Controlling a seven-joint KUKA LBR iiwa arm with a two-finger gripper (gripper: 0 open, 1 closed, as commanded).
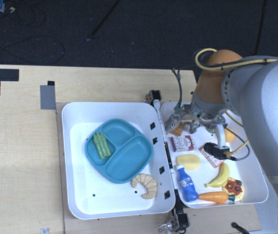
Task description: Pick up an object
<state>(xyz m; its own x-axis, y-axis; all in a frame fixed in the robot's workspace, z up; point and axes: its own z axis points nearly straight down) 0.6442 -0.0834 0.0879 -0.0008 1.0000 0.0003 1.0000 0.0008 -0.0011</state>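
The gripper [193, 123] hangs low in the right bin [256, 191], maybe touching something brown; I cannot tell its grip. Nearby lie a curved banana [219, 176] and a smooth blue bottle [186, 183]

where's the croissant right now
The croissant lies in the left bin, near its front right corner, just below the blue divided plate.

Grey arm [256, 87], orange band [212, 82], black cables [179, 89].
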